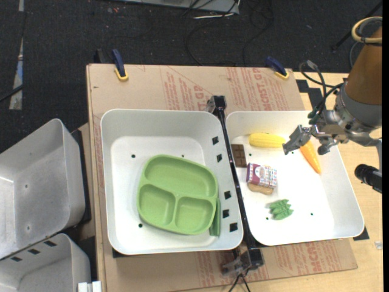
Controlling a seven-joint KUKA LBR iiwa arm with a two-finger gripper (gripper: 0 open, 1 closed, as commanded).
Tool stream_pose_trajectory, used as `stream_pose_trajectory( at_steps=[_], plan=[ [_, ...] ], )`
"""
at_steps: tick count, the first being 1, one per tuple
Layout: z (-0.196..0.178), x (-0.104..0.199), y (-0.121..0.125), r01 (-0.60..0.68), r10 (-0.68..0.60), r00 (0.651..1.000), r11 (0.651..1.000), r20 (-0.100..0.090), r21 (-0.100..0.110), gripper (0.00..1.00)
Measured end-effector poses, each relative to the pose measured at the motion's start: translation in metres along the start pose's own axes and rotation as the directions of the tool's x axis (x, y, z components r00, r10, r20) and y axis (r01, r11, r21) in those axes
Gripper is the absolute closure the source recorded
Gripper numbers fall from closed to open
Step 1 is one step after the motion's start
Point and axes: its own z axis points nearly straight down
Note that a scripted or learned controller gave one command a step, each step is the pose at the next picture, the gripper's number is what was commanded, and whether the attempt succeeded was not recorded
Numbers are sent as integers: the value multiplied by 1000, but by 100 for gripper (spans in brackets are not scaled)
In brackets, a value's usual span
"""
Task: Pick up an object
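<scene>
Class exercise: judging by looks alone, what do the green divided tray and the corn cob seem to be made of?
Green tray: probably moulded plastic, matte; even colour, rounded compartments with soft edges. Corn cob: likely a plastic toy; uniform yellow, smooth, faintly glossy, though the picture is too small to be sure.

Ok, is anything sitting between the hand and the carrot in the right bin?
Nothing visible does. The hand hangs right beside the carrot, at its upper end. The corn lies off to the camera's left of the hand, and the small carton sits lower down, both away from the carrot.
</scene>
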Motion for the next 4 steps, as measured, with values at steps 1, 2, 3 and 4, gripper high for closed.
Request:
stream_pose_trajectory(
  at_steps=[1,2,3,4],
  plan=[
    [52,-9,-4,-4,4,1000,1000,0,5,0],
    [96,-3,-4,-3,3,1000,1000,-1,4,0],
    [140,1,-4,-3,3,1000,1000,-1,4,0],
    [128,1,-3,-4,4,1000,1000,0,-1,100]
  ],
)
